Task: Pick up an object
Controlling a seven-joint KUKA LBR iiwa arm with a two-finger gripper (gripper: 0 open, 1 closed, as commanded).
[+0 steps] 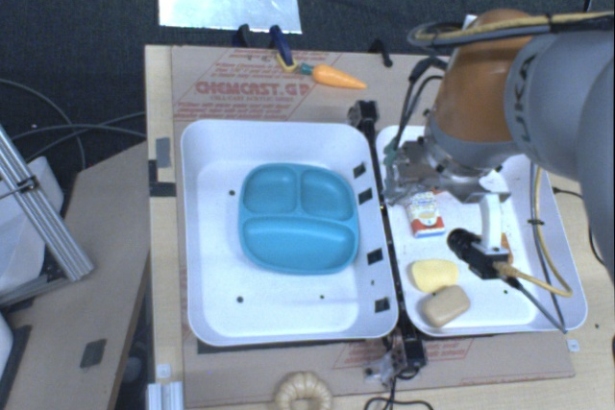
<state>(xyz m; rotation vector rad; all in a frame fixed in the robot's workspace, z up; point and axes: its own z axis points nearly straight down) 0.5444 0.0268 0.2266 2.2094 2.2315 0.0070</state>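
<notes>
Right white bin [567,298], near edge: tan rounded block [443,305], yellow lump [433,275] just behind. Red-and-white small carton [425,215] sits farther back, directly under the gripper [411,176]; grip state cannot be told. Blue divided plastic plate [298,217] lies in left white bin [207,302].

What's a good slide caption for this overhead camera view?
KUKA arm reaching over right bin of small items; blue divided plate in left bin.

Inside left shallow white plastic bin [207,206]: blue divided plastic plate [298,216]. Inside right shallow white plastic bin [562,288]: small red-and-white carton [426,214], behind yellow rounded block [434,275] and tan rounded block [444,305].
</notes>
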